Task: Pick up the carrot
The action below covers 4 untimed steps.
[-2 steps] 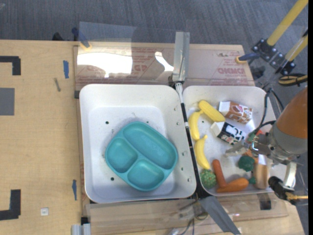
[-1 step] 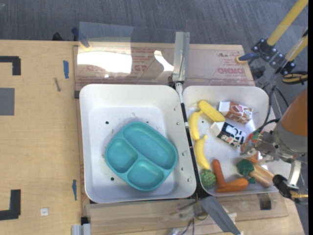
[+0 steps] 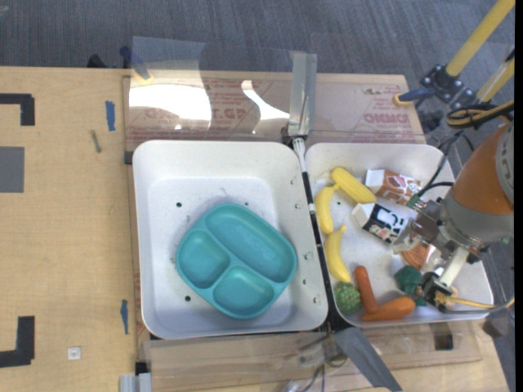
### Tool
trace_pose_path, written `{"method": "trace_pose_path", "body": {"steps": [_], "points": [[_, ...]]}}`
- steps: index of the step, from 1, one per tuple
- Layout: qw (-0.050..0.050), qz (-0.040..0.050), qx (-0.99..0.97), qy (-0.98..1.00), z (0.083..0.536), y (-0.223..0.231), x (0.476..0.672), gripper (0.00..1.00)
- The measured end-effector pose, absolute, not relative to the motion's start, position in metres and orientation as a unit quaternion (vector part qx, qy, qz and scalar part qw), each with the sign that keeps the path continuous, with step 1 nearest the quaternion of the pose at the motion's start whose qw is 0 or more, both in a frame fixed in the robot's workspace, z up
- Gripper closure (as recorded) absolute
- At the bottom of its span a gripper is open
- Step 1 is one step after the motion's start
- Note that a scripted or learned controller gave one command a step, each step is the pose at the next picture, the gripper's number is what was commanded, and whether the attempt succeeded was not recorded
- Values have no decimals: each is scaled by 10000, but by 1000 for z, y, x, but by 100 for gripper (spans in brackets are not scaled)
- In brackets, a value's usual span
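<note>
The orange carrot (image 3: 391, 308) lies along the front wall of the right bin (image 3: 482, 305), its thick end toward the right. A dark green piece (image 3: 407, 279) sits just above that end. My gripper (image 3: 417, 247) hangs over the right side of this bin, a short way above and to the right of the carrot, next to a brownish-orange item (image 3: 419, 257). The wrist hides its tips. Nothing shows as held.
In the right bin there are also a red-orange sausage-shaped piece (image 3: 364, 287), a green broccoli (image 3: 347, 298), three yellow bananas (image 3: 335, 251), a black-and-white box (image 3: 381, 220) and a small orange carton (image 3: 400, 186). The left bin (image 3: 155, 186) holds a teal divided plate (image 3: 235, 258).
</note>
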<state>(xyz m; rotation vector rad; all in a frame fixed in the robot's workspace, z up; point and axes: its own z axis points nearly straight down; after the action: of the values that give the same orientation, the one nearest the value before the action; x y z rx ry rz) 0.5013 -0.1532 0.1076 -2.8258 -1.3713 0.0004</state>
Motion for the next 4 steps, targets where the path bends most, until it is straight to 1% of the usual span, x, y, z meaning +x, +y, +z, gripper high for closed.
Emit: {"method": "trace_pose_path", "body": {"steps": [1,2,3,4], "points": [[25,13,-9209,-3899,91,-125,479,100],[28,16,-9207,-3903,100,-125,479,100],[7,-23,-8950,-4460,186,-41,510,100],[8,-35,-8903,-4554,280,45,504,100]]}}
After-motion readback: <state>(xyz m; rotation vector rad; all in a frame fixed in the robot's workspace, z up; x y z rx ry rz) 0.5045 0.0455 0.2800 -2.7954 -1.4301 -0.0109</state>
